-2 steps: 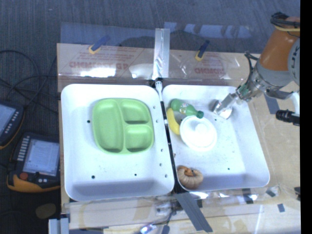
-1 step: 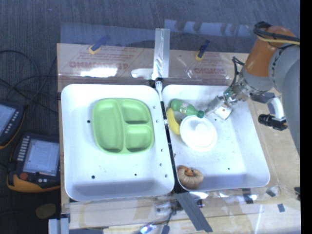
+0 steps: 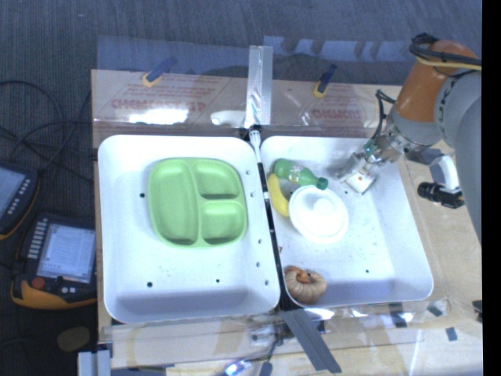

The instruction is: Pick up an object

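The white bowl (image 3: 318,212) sits mid-bin with the banana (image 3: 277,194) and green bottle (image 3: 297,174) touching its far-left side — none lifted yet; my claw (image 3: 358,174) hangs near them, over the right bin (image 3: 391,265); whether it's wide or narrow I cannot tell — the grasp remains.

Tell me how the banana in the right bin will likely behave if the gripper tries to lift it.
The banana is curved and smooth, so it may slip or pivot in a two-finger pinch. It lies wedged between the bin's left wall and the white bowl, so finger access looks tight. It probably won't roll far.
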Action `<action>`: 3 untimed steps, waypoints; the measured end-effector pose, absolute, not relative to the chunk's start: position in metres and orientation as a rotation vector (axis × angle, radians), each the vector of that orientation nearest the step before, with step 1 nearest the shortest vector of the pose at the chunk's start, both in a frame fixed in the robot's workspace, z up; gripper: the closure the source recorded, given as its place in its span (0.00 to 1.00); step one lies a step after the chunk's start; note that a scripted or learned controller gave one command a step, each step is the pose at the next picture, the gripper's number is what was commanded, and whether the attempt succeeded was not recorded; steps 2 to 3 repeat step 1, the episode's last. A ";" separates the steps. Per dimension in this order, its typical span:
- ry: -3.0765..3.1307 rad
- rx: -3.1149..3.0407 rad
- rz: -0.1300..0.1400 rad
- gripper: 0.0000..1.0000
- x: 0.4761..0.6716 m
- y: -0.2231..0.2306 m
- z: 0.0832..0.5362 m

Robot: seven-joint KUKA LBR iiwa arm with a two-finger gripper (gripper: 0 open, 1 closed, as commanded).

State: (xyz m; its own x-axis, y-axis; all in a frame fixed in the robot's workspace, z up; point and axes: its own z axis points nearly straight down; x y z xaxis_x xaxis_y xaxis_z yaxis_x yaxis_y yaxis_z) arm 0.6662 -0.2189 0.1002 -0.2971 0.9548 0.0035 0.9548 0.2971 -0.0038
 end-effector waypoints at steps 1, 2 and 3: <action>-2.651 -1.691 0.001 1.00 0.638 -0.148 0.196; -2.651 -1.691 0.001 1.00 0.638 -0.148 0.196; -2.651 -1.691 0.001 1.00 0.638 -0.148 0.196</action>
